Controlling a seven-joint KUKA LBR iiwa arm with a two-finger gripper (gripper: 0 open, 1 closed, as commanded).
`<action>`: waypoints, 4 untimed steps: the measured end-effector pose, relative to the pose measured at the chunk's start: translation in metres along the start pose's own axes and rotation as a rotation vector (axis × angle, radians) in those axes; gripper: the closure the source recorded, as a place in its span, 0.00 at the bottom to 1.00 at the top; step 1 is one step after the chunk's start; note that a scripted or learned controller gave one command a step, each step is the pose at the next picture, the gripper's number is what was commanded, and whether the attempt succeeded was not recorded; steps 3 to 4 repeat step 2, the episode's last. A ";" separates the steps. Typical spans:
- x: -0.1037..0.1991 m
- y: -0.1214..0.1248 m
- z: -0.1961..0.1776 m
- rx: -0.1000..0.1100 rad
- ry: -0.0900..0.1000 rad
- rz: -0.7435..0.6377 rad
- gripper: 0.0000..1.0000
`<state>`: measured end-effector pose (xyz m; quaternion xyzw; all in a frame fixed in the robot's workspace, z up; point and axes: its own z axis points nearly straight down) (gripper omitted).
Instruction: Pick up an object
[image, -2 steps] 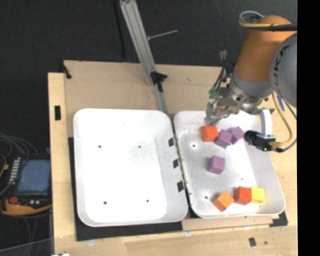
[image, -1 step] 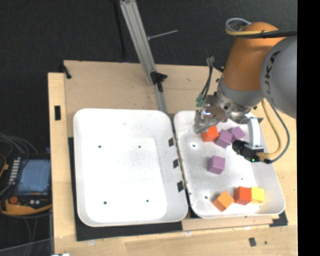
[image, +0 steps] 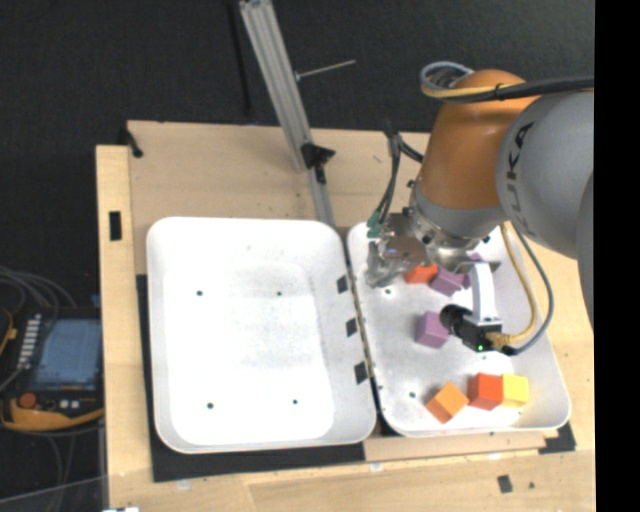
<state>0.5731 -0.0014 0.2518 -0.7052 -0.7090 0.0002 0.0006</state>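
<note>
My gripper (image: 383, 268) hangs over the upper left part of the right bin (image: 540, 415), close to the wall between the bins. Just to its right lie an orange block (image: 423, 273) and a purple block (image: 449, 282), both partly under the wrist. A second purple block (image: 432, 329) sits mid-bin. Near the bin's front edge, an orange block (image: 448, 401), a red block (image: 487, 389) and a yellow block (image: 515, 388) lie in a row. I see nothing between the fingers.
The left bin (image: 250, 335) lies beside the right one. A grey metal post (image: 285, 95) slants up from behind the bins. A black cable fitting (image: 470, 330) hangs from the wrist over the right bin. A handheld pendant (image: 55, 365) rests off the bench, left.
</note>
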 end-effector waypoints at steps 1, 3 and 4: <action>0.043 -0.014 0.005 -0.001 0.001 -0.001 1.00; 0.086 -0.041 0.001 0.000 0.001 -0.002 1.00; 0.086 -0.041 0.001 0.000 0.001 -0.002 1.00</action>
